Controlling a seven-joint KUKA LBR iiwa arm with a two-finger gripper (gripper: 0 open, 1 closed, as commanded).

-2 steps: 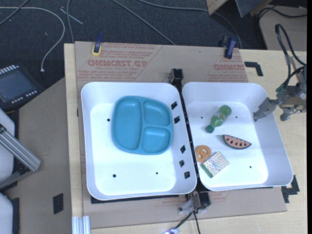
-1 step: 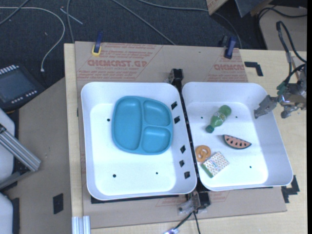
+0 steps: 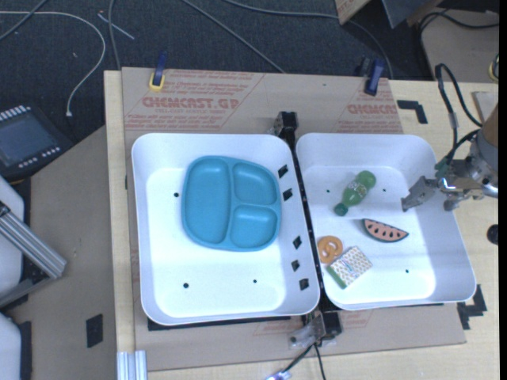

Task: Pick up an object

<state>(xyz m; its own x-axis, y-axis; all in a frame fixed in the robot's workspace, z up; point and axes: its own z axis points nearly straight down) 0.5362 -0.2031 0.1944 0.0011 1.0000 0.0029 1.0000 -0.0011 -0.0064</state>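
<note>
Camera view: two white bins (image 3: 214,307) sit on a cardboard-covered bench (image 3: 198,97), cables trailing over dark floor (image 3: 63,22). Gripper (image 3: 434,192) spread open, holding nothing, over the right bin's far edge; watermelon slice (image 3: 385,230) lies nearby.

Two shallow white plastic bins sit side by side on the bench. The left bin (image 3: 158,291) holds a light blue plastic plate with three compartments (image 3: 231,203), lying towards its back edge. In the right bin (image 3: 444,279), a small green plastic bottle (image 3: 354,192) lies tilted near the middle, a red watermelon slice toy (image 3: 385,230) lies just to its right and nearer the front, and an orange pretzel-shaped toy (image 3: 329,248) touches a small green-and-white packet (image 3: 350,266) by the front left corner. The grey two-finger gripper (image 3: 432,192) hangs over the right bin's right edge, fingers spread, nothing between them.
</note>
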